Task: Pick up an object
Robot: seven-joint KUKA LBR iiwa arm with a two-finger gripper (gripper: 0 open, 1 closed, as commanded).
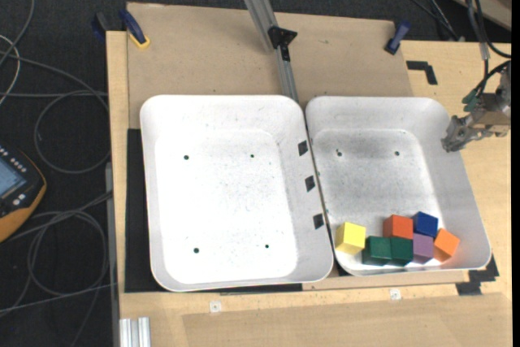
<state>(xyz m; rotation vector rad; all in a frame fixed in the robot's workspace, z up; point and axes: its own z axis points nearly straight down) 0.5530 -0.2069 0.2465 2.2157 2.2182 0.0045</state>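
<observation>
Hanging at the right bin's (455,175) far edge, the gripper (457,136) is carrying nothing visible; its opening I cannot tell. Aiming for the lone yellow block (352,236) is looking easiest.

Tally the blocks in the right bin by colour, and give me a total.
Yellow block: 1
Green blocks: 2
Red block: 1
Blue block: 1
Purple block: 1
Orange block: 1
Total: 7

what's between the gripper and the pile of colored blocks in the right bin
Bare white floor of the right bin. In the camera view, the gripper sits at the bin's right rim, and the blocks cluster at the near edge.
</observation>
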